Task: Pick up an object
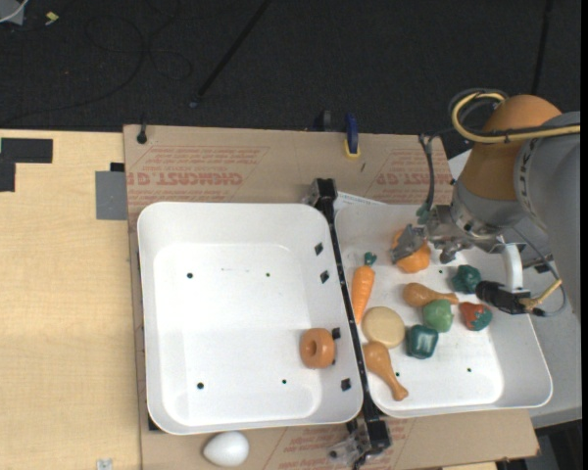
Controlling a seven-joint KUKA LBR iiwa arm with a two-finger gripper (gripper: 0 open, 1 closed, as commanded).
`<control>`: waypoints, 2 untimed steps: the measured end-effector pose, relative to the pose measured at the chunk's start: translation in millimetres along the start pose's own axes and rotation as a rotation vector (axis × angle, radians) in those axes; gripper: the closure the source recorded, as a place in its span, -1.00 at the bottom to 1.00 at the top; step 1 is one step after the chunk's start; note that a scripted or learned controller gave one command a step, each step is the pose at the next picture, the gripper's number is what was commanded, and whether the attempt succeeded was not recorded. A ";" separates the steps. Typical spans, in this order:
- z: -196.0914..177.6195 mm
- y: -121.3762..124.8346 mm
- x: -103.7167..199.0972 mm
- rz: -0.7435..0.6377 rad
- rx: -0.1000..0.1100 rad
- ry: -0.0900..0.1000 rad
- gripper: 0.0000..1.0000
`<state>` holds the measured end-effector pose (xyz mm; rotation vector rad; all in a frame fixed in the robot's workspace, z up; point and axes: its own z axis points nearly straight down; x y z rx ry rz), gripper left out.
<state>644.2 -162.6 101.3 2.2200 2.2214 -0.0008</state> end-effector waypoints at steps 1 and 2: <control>14.2 -0.9 21.0 0.000 0.004 0.002 -1.00; 3.7 -1.3 20.3 0.000 0.007 0.002 1.00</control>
